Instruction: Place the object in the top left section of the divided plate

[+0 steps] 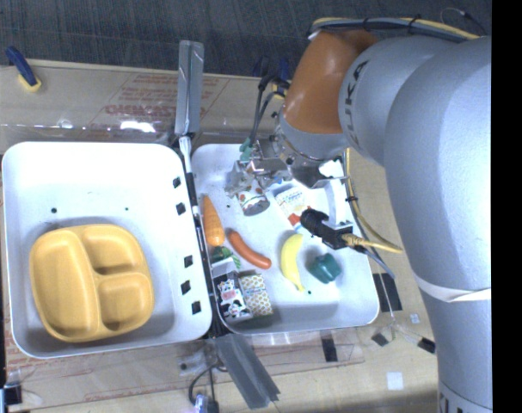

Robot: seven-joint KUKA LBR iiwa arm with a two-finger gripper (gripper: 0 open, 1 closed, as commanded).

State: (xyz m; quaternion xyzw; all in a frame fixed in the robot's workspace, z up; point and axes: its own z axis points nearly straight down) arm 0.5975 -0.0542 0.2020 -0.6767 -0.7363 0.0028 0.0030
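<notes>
Plate: we see the yellow plastic divided plate (90, 278) lying in the left white bin (37, 166), toward its lower left, with one large compartment on its left side and two smaller ones on its right.
Arm: the grey arm with the orange band reaches in from the right and hangs over the upper part of the right white bin (364, 304).
Gripper: the gripper (254, 179) is low over that bin's upper left area; we cannot tell how the jaws stand, nor whether anything sits between them.
Under the gripper: a small silvery round thing (254, 203) lies just below it, too blurred for us to name.
Candidates: which thing the task means, we cannot tell; all of these lie in the right bin.
Orange carrot: the orange carrot (212, 221) lies along the left wall.
Sausage: a red sausage (249, 249) lies slantwise beside it.
Banana: a yellow banana (292, 261) lies right of the sausage.
Teal thing: a small teal lump (323, 268) sits just beside the banana.
Cartons: two small printed cartons (243, 297) rest at the bin's lower left corner.
</notes>
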